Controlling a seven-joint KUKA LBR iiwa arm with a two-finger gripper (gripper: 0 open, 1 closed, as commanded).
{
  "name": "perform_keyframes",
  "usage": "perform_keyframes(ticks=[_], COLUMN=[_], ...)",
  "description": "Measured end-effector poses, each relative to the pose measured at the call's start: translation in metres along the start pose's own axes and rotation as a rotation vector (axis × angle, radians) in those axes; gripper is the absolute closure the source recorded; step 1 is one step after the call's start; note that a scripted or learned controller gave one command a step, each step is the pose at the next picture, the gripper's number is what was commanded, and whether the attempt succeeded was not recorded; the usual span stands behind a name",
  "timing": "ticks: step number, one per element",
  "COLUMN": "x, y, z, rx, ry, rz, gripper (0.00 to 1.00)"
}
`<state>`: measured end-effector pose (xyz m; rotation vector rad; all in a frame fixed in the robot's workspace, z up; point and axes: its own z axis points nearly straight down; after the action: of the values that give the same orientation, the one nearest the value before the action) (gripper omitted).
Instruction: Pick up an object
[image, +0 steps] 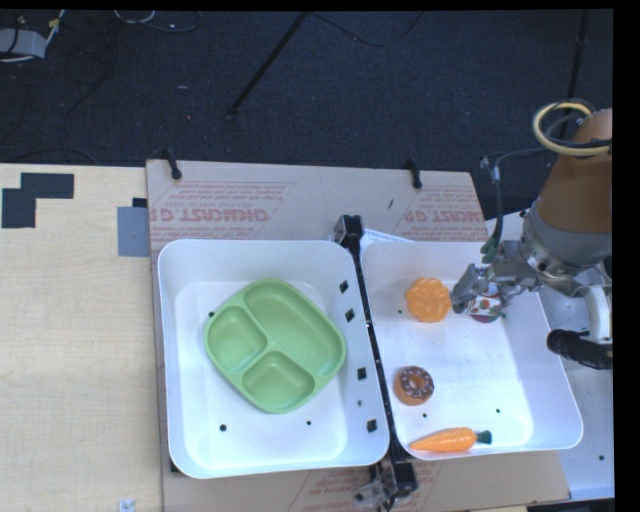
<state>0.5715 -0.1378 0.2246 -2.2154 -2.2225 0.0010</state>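
Camera view: the gripper (478, 298) is lowered into the right bin (545, 425); whether anything is gripped cannot be told. A small reddish item (486, 312) lies under it, an orange ball (429, 300) just beside it, so either seems targeted. A donut (414, 385) and carrot (447, 439) lie farther off; a green tray (275, 345) sits in the left bin (185, 400).

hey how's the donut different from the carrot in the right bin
The donut is round, brown with sprinkles; the carrot is long, orange, with a green tip. The donut sits mid-bin; the carrot lies against the near wall. Both rest in the right bin, apart from the gripper.
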Motion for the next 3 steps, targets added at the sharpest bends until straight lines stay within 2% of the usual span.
perform_keyframes(ticks=[2,3], x=[0.102,0.153], y=[0.01,0.005], z=[-0.002,0.009], rx=[0.0,0.002], ry=[-0.001,0.0], rz=[0.0,0.0], gripper=[1.0,1.0])
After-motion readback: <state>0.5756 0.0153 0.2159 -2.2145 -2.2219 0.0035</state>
